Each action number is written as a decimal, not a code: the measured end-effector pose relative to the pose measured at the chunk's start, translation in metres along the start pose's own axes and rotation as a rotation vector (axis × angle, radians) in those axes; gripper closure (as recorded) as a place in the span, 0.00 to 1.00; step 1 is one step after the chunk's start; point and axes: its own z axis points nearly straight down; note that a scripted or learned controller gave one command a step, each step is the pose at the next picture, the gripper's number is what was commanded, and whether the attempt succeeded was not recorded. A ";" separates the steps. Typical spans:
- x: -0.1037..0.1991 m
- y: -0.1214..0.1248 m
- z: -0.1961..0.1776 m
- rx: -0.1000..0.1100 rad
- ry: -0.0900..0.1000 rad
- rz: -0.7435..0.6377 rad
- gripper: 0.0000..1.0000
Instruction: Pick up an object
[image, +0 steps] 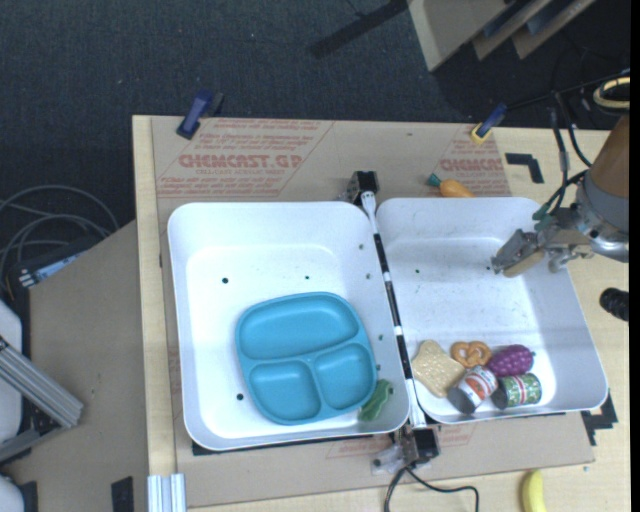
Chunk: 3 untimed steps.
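The counter (150, 300) has two white bins on it, and the right bin (560, 310) has the jaws (512, 255) hanging over its upper part, slightly parted with nothing between them as far as I can see. Way off to their lower left is the blue divided plate (305, 355) in the left bin (200, 300). Below the jaws, along the near edge, sit a cracker (435, 367), purple grapes (511, 358), a green can (520, 390), a small red-label can (474, 388) and a pretzel (470, 352).

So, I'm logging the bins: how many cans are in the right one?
2, side by side at the right bin's near edge: a red-banded can and a green can. More might be hidden.
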 end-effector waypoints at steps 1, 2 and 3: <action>-0.024 -0.051 0.039 0.000 0.001 -0.001 0.00; -0.030 -0.079 0.018 0.000 0.003 -0.002 0.00; -0.029 -0.087 0.009 0.000 0.003 -0.002 0.00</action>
